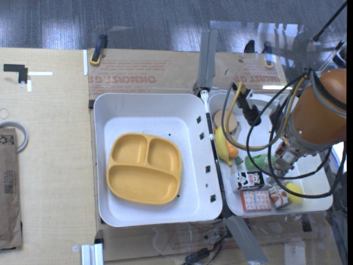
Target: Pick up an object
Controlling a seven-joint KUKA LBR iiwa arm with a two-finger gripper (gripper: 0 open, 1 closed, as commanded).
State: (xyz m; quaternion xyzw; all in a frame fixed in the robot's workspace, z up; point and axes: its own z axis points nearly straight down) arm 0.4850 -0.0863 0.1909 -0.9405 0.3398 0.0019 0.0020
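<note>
Gripper [277, 167] low over cluttered right bin [317, 204]

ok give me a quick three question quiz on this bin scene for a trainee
1. True or false: the yellow divided plate lies in the left bin.
2. Which lies along the right bin's left wall? A) banana B) a spoon C) a cup
3. Fill in: the arm's wrist hangs over the ____ bin.

Key: 1 true; 2 A; 3 right. The small cartons sit near that bin's front edge, with a green item between them and the banana.
</note>
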